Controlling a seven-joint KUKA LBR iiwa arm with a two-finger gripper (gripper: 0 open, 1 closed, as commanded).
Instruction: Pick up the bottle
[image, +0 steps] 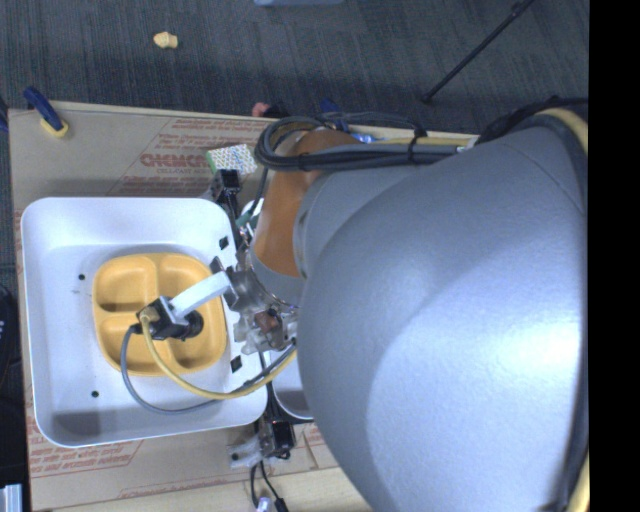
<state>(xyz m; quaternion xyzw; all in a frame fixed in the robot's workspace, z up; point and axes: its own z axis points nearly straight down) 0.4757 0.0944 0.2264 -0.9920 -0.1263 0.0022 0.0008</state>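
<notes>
Reaching in from the right, the gripper (258, 322) was seen at the right wall of the left bin (45, 300), beside a yellow divided plate (125, 285) laid in it, though its grip state and the bottle's whereabouts could not be told.

Smooth white plastic bin (60, 400) on a cardboard bench (130, 140), beside a satin grey arm (450, 320).
The bin looks like smooth moulded plastic with a soft sheen along its rim. Inside the bin, a yellow divided tray (125, 285) looks like matt plastic. Under and around the bin, the bench top is dull brown cardboard with red print. Right of the bin, the arm's grey shell is smooth with a satin gloss; its orange band (280, 215) shines more. Beyond the bin's far side lies dark, ribbed carpet (300, 50).
</notes>
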